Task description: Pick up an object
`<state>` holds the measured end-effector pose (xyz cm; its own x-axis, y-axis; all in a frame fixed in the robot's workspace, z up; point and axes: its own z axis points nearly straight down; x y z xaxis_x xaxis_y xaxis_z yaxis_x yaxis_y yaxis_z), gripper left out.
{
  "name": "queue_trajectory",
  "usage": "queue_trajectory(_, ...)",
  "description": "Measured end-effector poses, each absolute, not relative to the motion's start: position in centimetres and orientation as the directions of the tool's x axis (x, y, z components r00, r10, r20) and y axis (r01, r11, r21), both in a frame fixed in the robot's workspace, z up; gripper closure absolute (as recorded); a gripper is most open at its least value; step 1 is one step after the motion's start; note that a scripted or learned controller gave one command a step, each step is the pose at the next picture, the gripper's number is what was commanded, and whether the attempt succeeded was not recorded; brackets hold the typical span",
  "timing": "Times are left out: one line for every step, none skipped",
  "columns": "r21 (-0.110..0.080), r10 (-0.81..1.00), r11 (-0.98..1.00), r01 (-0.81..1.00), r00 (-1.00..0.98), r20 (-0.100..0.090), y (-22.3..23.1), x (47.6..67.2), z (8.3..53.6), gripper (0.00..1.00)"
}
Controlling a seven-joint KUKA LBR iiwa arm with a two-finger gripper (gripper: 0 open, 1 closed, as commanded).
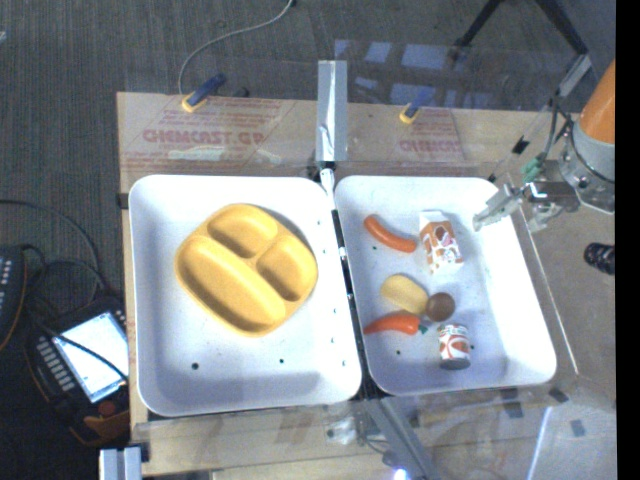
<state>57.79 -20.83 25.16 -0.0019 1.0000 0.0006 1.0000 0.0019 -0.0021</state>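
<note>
Nearest the gripper, among the things to pick: a small white and orange carton (pixel 440 245), lying in the far part of the right bin (pixel 530 308), apart from the rest. Just left of it, an orange-red toy sausage (pixel 390 235), slanted. Nearer the front, a pale yellow rounded piece (pixel 404 292) touching a small brown ball (pixel 439 306); below those, an orange carrot-like piece (pixel 393 324) and, beside it, a small white and red can (pixel 454 346). Above the bin's far right corner, the gripper (pixel 505 206), holding nothing, tip pointing left toward the carton but clear of it; whether parted or closed, impossible to tell. Behind it, the grey wrist with the orange band (pixel 612 108). In the left bin (pixel 160 368), a yellow divided plate (pixel 247 266), lying near the middle. On the bench's far edge, two blue and yellow clamps (pixel 203 91). On the floor at left, a tablet-like screen (pixel 85 353)
</note>
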Motion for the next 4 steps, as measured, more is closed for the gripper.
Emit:
queue_trajectory(-0.003, 1.000, 0.003, 1.000, -0.003, 0.000, -15.1, 63.2, 12.3, 0.00)
queue_trajectory(0.008, 1.000, 0.003, 1.000, -0.003, -0.003, -17.1, 64.0, 9.0, 0.00)
queue_trajectory(0.010, 1.000, 0.005, 1.000, -0.005, -0.005, -17.0, 64.1, 10.0, 1.00)
queue_trajectory(-0.001, 1.000, 0.003, 1.000, -0.003, 0.001, -13.7, 59.8, 17.8, 1.00)
